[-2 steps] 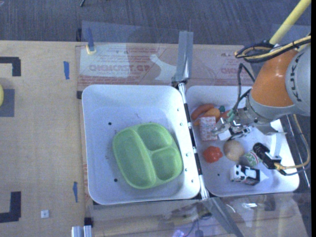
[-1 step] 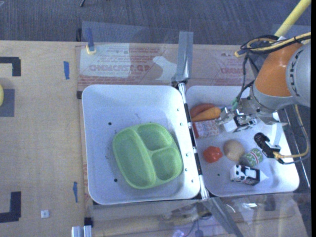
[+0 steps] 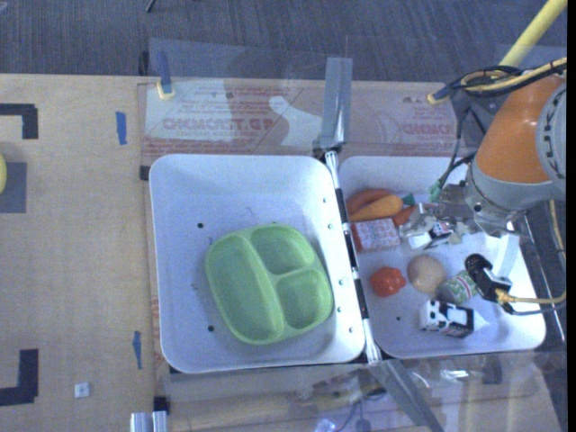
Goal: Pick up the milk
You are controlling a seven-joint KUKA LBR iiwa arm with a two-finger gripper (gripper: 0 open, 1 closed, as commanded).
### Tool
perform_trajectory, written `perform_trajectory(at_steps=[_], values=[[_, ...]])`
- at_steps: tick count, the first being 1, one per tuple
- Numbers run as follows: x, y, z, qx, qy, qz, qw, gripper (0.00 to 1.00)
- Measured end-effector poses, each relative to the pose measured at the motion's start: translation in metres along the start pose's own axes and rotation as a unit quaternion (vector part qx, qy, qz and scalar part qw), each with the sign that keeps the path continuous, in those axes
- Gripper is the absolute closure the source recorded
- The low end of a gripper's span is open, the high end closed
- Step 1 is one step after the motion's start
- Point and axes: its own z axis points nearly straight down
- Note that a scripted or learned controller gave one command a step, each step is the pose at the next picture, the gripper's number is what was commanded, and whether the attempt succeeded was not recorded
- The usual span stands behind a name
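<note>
The milk carton [image 3: 448, 318], white with black cow patches, lies on its side in the right bin [image 3: 522, 331], toward that bin's near edge. Just beyond it, on its far right side, a small green and white bottle [image 3: 459, 286] lies tilted, close to touching the carton. To the left of the carton and a little farther back sits a red tomato [image 3: 388, 281], and just right of the tomato a tan egg-shaped item [image 3: 426, 272]. Farther back still, a red and white box [image 3: 375, 234] lies near the bin's left wall, with an orange carrot-like item [image 3: 375, 205] behind it at the far left of the bin.

The gripper [image 3: 441, 226] hangs over the middle far part of the right bin, well apart from the carton, with the arm [image 3: 515, 147] and its orange band coming in from the right. Whether the claw is wide or narrow I cannot tell; its tips are lost among cables and small parts.

The left bin [image 3: 180, 187] holds a green divided plate [image 3: 269, 282] with three compartments, lying toward its near right.
</note>
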Motion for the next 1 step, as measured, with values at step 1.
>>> perform_trajectory(at_steps=[1], values=[[-0.0104,0.0053,0.0544,0.0,0.0,0.011,0.9999,0.0]])
